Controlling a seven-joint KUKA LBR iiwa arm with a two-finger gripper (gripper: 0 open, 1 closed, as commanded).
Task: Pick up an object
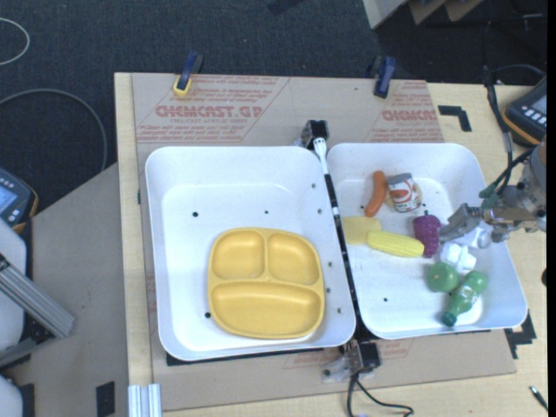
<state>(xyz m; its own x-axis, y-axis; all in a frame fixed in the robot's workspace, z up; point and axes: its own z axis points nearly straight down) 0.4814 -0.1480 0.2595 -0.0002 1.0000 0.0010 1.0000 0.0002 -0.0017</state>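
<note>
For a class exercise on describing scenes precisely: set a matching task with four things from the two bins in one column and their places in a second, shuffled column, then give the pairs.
Things:
1. yellow divided plate
2. carrot
3. corn cob
4. green bottle

Places:
A. right bin, far part, beside a small can
B. right bin, near right corner
C. left bin
D. right bin, middle, left of the purple grapes

Pairs: 1-C, 2-A, 3-D, 4-B

Yellow divided tray [265,283] in left bin [165,233]
</note>
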